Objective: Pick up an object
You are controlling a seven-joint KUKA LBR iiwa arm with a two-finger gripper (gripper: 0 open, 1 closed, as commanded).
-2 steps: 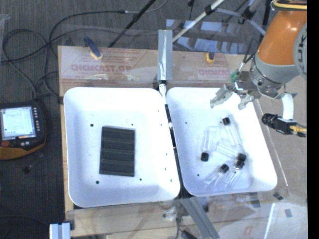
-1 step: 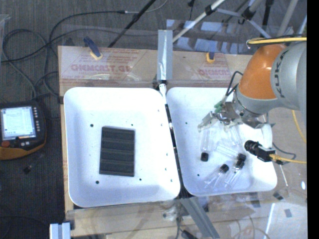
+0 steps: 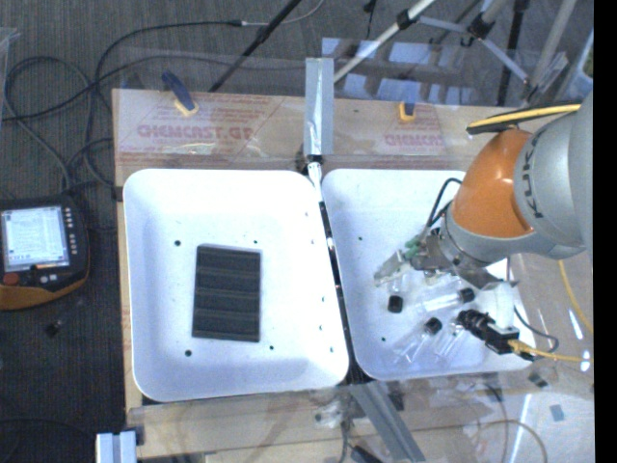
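Camera view: your likeliest pick is the black ribbed block lying flat at the middle of the left bin — it looks stiff and light, not fragile; grip it across its narrow width. The gripper hangs over the right bin among clear glassy clutter — you cannot tell its opening or any hold.

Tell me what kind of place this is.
Probably a robotics lab: a robot arm works over two white bins, a teach pendant lies nearby, and cables trail over the carpet.
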